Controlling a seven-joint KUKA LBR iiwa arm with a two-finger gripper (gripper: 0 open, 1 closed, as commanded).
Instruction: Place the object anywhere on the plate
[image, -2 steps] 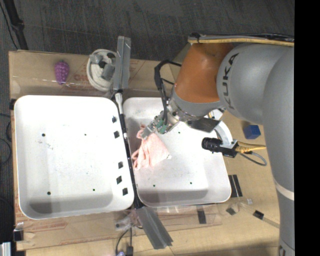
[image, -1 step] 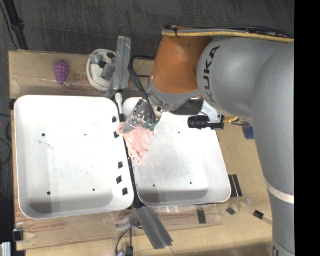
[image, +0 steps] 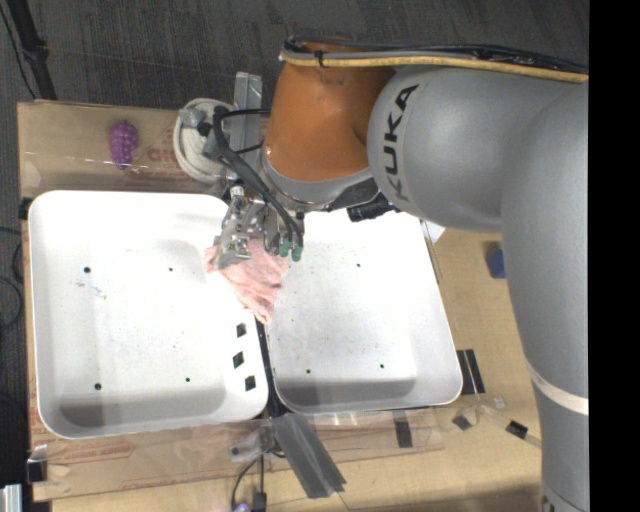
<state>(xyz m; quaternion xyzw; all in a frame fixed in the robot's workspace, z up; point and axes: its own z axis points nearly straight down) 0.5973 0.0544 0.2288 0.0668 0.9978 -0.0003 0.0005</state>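
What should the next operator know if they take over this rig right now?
Gripper: low over the seam between the two white bins, right above a pink crumpled object; the view does not settle whether it grips it.
Pink object: straddles the left bin's right edge, by the right bin.
Purple item: on the bench beyond the left bin.
Done: nothing confirmed.
Left: I can't make out a plate; find it, then place.

White bins — two: left (image: 130, 310) and right (image: 360, 320), side by side. Pink cloth-like object (image: 255, 280) — one, over their shared edge. Purple object (image: 123, 142) — one, beyond the left bin.
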